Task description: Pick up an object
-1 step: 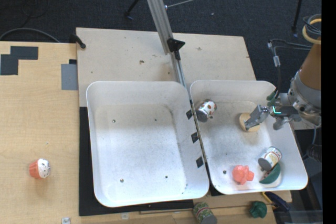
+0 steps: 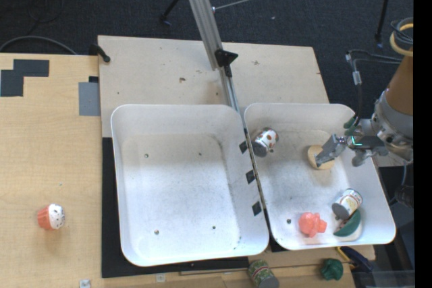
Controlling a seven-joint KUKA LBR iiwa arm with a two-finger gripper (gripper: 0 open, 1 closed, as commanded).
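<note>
While the gripper (image 2: 329,153) hangs low over the tan puck (image 2: 317,157) in the right bin (image 2: 297,114), nothing's picked up yet

Arm comes in from the right and the fingertips sit right at the puck's edge, touching or nearly; can't tell if they're apart or together from this angle. That puck looks like the target, since it lies alone mid-bin with room around it. Other options: a red-and-white ball (image 2: 265,140) near the divider, an orange blob (image 2: 311,223), plus a small can (image 2: 347,203) leaning on a green thing (image 2: 351,226) in the near corner, which looks awkward to reach. Left bin (image 2: 135,125) isn't in play
</note>
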